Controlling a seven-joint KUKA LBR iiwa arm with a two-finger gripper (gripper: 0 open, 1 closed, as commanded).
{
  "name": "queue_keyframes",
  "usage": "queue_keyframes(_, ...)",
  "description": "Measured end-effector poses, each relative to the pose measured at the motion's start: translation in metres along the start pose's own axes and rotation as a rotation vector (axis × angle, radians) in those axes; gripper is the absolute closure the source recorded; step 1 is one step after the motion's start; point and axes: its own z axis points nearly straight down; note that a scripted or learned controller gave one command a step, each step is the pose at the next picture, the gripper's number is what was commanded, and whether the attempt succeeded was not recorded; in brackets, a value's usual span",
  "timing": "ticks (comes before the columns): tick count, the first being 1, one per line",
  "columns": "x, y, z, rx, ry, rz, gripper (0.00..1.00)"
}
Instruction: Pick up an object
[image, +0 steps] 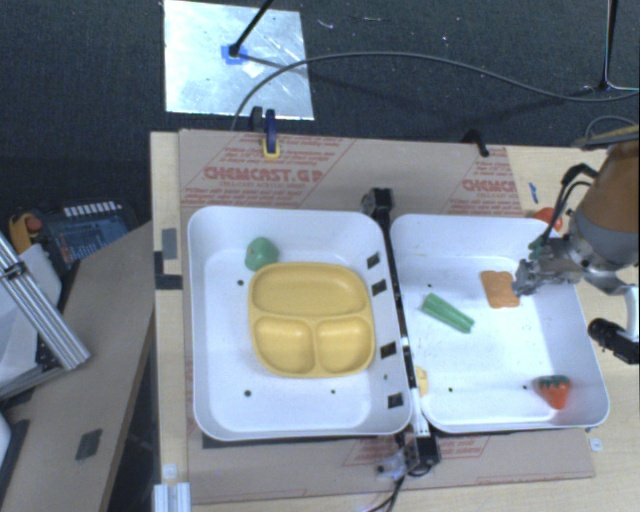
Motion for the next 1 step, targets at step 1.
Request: queue_keyframes(1, -0.0037, 0.0044, -0.0445, -0.001, -0.001, -0.002, 1.0)
